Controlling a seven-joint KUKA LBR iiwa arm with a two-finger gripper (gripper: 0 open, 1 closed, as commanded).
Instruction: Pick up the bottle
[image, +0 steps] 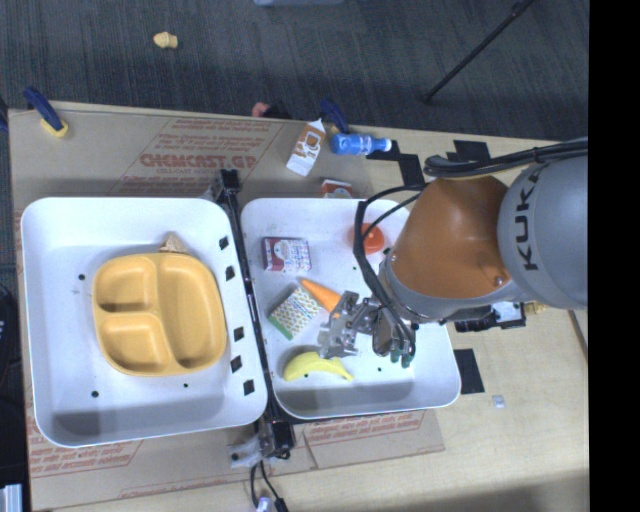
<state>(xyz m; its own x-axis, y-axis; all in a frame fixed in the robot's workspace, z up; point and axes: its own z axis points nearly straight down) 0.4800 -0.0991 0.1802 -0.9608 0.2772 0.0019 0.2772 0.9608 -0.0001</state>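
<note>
Lying on its side on the bench, outside both bins and just past the far rim of the right one: blue bottle (358, 145), beside a small carton (307, 148). Untouched, by the look of it, and not yet lifted. Hanging low over the right bin (440, 385), well apart from the bottle: gripper (362, 335), close to a banana (315, 368). Cannot tell whether open or closed; nothing seen gripped. Judged from this, hardly any of the task done: reaching across to the bottle, closing on it and raising it all left to do. Resting in the right bin: the banana near the front wall, a checked packet (294, 313) and an orange carrot-like wedge (322, 294) just beside each other in the middle, a small red and white box (287, 255) further back, and an orange round thing (370, 238) partly hidden behind the arm. Sitting in the left bin (60, 400): one yellow divided plate (158, 312), with nothing seen in its compartments.
</note>
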